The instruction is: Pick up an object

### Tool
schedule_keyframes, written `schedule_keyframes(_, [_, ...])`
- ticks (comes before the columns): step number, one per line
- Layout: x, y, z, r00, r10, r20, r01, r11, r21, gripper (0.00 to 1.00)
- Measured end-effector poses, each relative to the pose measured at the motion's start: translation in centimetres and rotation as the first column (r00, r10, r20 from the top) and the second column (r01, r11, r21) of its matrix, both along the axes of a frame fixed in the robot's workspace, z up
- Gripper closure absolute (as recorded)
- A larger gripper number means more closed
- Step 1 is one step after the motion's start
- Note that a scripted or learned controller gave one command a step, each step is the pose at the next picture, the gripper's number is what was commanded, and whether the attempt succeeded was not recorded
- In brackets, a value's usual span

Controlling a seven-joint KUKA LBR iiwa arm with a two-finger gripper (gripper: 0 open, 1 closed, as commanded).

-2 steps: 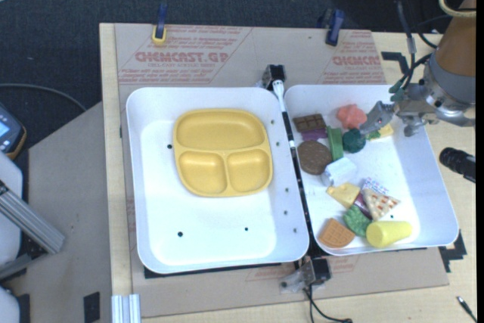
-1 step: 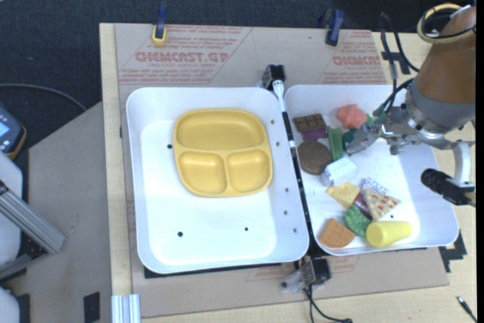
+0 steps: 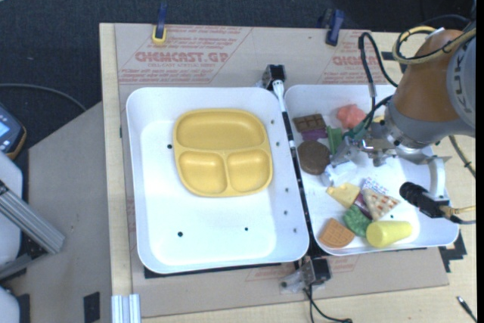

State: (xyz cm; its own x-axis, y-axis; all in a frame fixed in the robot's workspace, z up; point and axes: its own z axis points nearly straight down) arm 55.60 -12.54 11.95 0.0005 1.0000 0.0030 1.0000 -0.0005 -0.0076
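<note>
The gripper [image 3: 350, 150] is lowered into the right bin [image 3: 435, 238] among toy foods; whether it is spread or pinching cannot be told. The reaching step is judged underway, and a firm closure then lift is called for. Two bins, one yellow tray [image 3: 223, 150] and roughly nine foods are counted.
</note>
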Motion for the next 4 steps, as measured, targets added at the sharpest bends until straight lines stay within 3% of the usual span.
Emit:
schedule_keyframes(1, [0.1, 0.0, -3.4, 1.000, -0.001, 0.006, 0.001, 1.000, -0.002, 0.00])
schedule_keyframes(2, [0.2, -0.1, -2.3, 1.000, -0.002, 0.011, 0.002, 1.000, -0.004, 1.00])
schedule_keyframes(4, [1.0, -1.4, 9.6, 1.000, 0.002, 0.017, -0.001, 1.000, -0.006, 1.00])
